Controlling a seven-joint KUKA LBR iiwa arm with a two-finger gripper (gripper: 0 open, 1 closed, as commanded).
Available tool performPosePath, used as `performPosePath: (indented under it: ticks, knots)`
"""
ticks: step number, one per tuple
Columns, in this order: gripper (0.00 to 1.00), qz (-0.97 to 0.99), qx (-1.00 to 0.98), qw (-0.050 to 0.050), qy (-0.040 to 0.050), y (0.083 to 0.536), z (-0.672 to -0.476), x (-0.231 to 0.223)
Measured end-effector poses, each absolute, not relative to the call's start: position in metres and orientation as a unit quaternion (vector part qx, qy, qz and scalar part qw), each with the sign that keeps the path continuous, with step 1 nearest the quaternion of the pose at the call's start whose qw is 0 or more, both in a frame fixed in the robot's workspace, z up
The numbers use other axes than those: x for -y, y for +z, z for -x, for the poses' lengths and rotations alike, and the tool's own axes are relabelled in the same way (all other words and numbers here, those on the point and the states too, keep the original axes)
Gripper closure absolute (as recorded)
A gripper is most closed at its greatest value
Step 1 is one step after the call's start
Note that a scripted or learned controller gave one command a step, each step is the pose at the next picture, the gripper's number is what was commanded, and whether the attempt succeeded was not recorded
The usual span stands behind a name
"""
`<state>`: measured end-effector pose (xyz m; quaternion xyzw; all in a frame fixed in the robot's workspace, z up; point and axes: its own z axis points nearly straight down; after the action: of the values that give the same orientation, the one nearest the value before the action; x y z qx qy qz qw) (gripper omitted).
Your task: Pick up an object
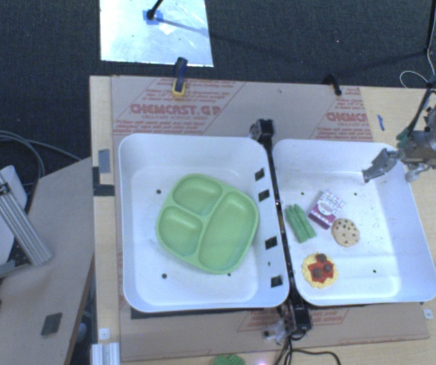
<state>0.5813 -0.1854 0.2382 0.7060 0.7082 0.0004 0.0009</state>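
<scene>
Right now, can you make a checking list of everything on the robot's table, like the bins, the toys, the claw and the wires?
Surface: cardboard-covered bench bearing the left bin and the right bin side by side.
Job's things: in the right bin, green bean bundle, purple-and-white packet, cookie, small pizza, all close together.
Clutter: green divided plate in the left bin; yellow clamp at the far edge.
Grippers: gripper above the right bin's far right corner, apart from the toys, holding nothing.
Cables: wires at the bench's near edge; grey cables on the left floor.
Surroundings: dark carpet, silver sheet, metal frame.
</scene>
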Motion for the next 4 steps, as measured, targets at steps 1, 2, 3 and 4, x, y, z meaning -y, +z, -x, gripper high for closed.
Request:
performPosePath:
  ticks: [1,2,3,4]
  knots:
    - [0.0,-0.707,-0.708,-0.004,-0.0016,0.156,-0.539,0.163]
    - [0.0,-0.707,-0.708,-0.001,0.0,0.131,-0.516,0.138]
    - [0.0,-0.705,-0.709,0.002,0.0007,0.082,-0.561,0.127]
    - [1.0,-0.706,-0.708,0.001,0.0011,0.095,-0.56,0.128]
